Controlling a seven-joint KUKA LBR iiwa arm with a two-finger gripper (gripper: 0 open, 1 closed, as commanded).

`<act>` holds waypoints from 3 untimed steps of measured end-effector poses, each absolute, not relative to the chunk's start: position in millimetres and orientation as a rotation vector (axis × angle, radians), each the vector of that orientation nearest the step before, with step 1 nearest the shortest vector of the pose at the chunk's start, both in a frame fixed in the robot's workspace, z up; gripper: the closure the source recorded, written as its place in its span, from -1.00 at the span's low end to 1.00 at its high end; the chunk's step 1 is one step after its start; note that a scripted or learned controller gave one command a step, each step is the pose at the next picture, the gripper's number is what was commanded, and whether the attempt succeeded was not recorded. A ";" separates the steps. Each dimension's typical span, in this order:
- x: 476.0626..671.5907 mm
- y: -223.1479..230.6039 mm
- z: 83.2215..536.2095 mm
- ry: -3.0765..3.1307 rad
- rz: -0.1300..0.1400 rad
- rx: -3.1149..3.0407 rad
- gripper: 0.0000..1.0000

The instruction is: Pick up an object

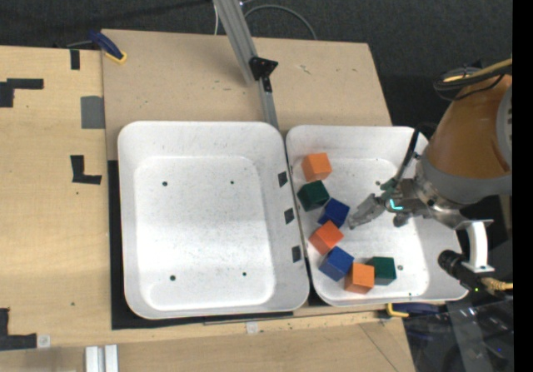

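Gripper [364,214] is low over the right bin [416,139], reaching in from the right w/ its tip pointing left. Fingers [360,217] look nearly closed; nothing is visible between them, so no block is held. How far open exactly, can't tell at this angle.

Blocks all sit in the right bin, left of or below the gripper:
- blue block [335,212] just left of the tip, close but apparently not touching
- orange block [326,236] below-left of the tip, touching the blue one's lower edge
- dark green block [313,195] up-left, beyond the blue one
- orange block [316,166] further up-left, near the bin's top-left
- second blue block [337,263] below the tip, near the bin's front
- orange block [361,276] beside that blue one, almost straight below the tip
- green block [383,269] below and slightly right of the tip, touching that orange block

Left bin [125,162] lies well left of the gripper, across the divider. Arm's orange band [466,141] sits up-right behind the wrist.
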State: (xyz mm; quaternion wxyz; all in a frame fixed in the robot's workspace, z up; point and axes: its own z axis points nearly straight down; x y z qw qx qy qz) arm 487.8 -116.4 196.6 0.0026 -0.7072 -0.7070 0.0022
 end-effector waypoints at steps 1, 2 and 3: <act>488.8 -116.1 198.5 -2.222 0.002 -2.218 -1.00; 489.3 -108.7 136.5 -2.218 0.007 -2.216 -1.00; 494.4 -108.6 114.4 -2.230 -0.014 -2.224 -1.00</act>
